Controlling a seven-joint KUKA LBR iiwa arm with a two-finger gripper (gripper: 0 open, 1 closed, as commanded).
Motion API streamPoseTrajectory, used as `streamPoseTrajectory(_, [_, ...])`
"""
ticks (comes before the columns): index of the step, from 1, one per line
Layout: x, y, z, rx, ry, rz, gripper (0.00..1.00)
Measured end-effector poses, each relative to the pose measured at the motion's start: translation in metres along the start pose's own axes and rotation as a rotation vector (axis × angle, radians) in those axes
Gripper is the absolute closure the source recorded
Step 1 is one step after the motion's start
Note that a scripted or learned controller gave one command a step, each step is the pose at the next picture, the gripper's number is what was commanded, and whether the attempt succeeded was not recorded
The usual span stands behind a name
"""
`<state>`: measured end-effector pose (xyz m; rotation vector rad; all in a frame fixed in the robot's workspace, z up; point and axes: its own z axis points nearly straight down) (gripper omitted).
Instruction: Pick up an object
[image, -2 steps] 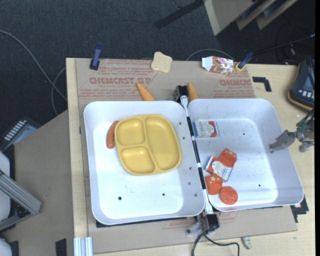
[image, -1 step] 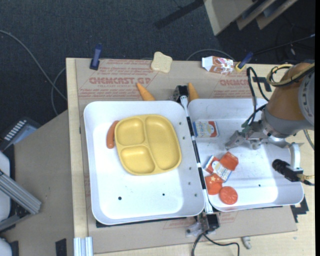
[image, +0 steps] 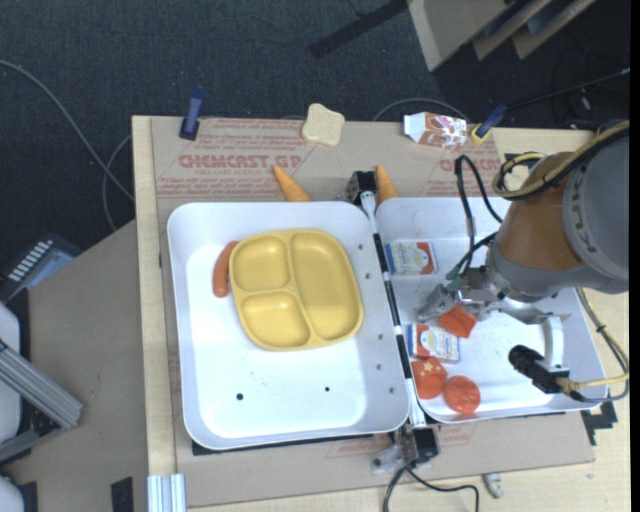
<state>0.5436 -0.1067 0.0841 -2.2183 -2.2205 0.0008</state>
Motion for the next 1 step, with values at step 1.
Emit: streamPoseTrajectory(1, [-0.0006, 0.0004, -0.0101, -0.002, -0.001, 0.002, 1.0])
